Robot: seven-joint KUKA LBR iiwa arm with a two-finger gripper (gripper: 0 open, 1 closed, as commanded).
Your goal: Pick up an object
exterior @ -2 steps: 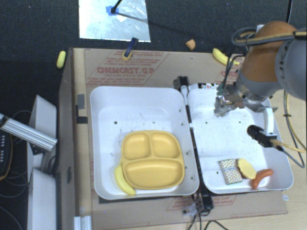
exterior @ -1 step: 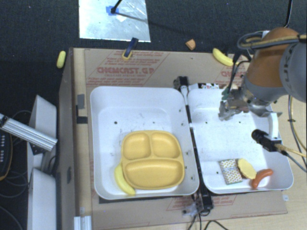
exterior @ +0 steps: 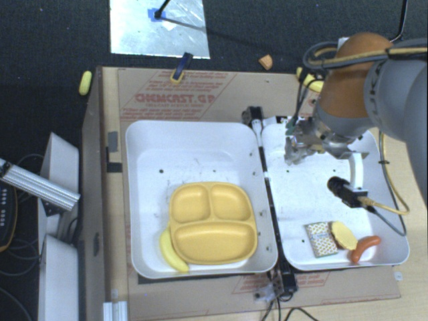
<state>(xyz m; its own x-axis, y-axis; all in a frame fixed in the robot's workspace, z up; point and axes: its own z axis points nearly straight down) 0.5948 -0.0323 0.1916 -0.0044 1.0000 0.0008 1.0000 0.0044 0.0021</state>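
**Bench State: Arm Over Right Bin, Objects Ungrasped**

Nearest the camera, along the front wall of the right bin (exterior: 394, 246), lie three small objects in a cluster: a patterned square packet (exterior: 322, 239), a yellow slice-shaped piece (exterior: 344, 235) touching the packet's right edge, and an orange-red sausage-shaped piece (exterior: 366, 247) just beside the slice.

Left bin (exterior: 144, 179): a yellow divided tray (exterior: 212, 222) with three compartments rests on the floor toward the front. A yellow banana (exterior: 171, 251) lies against the tray's front-left edge, partly under it.

Arm: the grey arm with its orange band (exterior: 358, 62) reaches in from the right and stands over the rear part of the right bin. The gripper (exterior: 295, 152) points down near the bin's rear-left corner, close to the divider between the bins. It is well apart from the three objects at the front. Finger state: cannot tell; the fingertips are too blurred to resolve. No object is visible between them.

A black cylindrical fitting (exterior: 344, 192) with a cable hangs over the middle of the right bin
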